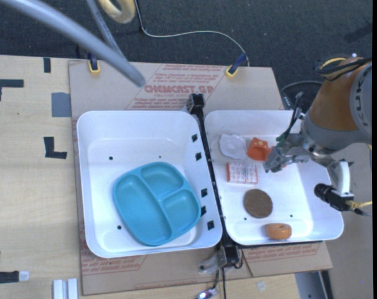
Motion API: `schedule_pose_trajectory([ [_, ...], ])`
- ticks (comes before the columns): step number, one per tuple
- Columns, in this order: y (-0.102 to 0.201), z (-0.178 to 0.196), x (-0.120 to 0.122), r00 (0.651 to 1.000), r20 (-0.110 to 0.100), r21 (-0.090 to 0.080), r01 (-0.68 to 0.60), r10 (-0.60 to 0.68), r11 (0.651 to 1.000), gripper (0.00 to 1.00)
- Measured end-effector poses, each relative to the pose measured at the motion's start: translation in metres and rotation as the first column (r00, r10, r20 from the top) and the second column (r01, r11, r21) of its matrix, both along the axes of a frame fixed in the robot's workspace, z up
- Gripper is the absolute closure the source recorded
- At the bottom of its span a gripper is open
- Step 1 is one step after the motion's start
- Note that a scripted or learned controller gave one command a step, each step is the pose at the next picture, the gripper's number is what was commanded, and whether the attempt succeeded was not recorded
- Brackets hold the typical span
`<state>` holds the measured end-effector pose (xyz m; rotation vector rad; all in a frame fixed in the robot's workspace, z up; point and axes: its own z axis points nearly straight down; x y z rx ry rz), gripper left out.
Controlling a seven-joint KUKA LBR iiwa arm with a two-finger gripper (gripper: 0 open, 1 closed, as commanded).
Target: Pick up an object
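The right bin [300, 185] holds several small objects: an orange block [257, 149], a clear crumpled plastic piece [232, 146], a white and red packet [242, 173], a brown round disc [258, 203] and an orange rounded item [278, 230]. My gripper [275, 160] hangs low over the bin's upper right part, just right of the orange block and the packet. Nothing shows between its fingers.
The left bin [95, 167] holds a blue divided plate [155, 202]. A black divider [204, 167] runs between the bins. The arm's grey and orange body [341, 111] fills the right side. A yellow clamp [235, 65] and a cable lie behind the bins.
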<state>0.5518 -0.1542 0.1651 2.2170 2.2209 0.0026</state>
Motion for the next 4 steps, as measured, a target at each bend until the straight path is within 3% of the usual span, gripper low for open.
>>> schedule_pose_trajectory([
  [1,0.000,0.053,0.001,1.000,0.001,0.000,0.000,0.000,1.000,1.00],
  [2,0.001,0.064,0.002,1.000,-0.003,0.001,0.000,0.000,1.000,1.00],
  [4,0.098,0.046,0.013,1.000,-0.006,0.003,-0.005,0.005,1.000,1.00],
])
